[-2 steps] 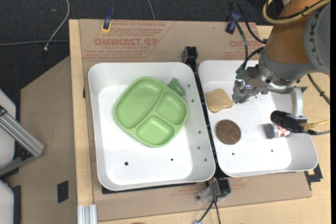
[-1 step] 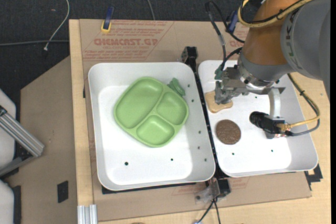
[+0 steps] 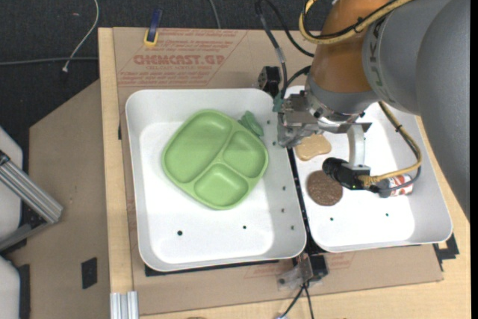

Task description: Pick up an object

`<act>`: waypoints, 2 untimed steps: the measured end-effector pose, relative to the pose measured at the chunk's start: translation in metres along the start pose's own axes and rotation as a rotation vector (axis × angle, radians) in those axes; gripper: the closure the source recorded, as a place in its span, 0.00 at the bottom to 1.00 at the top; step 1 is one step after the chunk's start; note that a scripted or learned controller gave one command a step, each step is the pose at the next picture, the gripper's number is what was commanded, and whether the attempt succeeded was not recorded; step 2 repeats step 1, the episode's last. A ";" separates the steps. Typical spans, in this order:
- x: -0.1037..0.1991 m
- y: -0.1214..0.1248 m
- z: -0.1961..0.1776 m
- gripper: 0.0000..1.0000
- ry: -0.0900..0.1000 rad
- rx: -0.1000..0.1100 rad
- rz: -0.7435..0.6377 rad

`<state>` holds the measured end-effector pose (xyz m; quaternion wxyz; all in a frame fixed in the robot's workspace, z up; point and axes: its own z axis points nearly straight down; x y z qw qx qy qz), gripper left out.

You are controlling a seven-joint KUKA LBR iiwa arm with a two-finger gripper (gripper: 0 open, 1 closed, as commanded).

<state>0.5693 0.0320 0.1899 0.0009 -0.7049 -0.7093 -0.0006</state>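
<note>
pincer [image 3: 317, 132] hung low in the right bin [image 3: 418, 224]; grip state: cannot tell. tan cookie [image 3: 312, 147] lay just beneath it, brown disc [image 3: 325, 189] a little beyond, green divided plate [image 3: 215, 158] farther off in the left bin [image 3: 149, 198]. judged: nothing lifted yet, grasp still to do.

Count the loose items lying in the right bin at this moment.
3 visible: a tan cookie-shaped piece by the gripper, a brown disc below it, and a small can toward the right side. The arm covers the bin's upper part, so more may be hidden.
</note>
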 end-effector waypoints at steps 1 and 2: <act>0.052 0.007 0.000 1.00 0.001 -0.001 0.000; 0.052 0.007 0.000 1.00 0.001 -0.001 0.000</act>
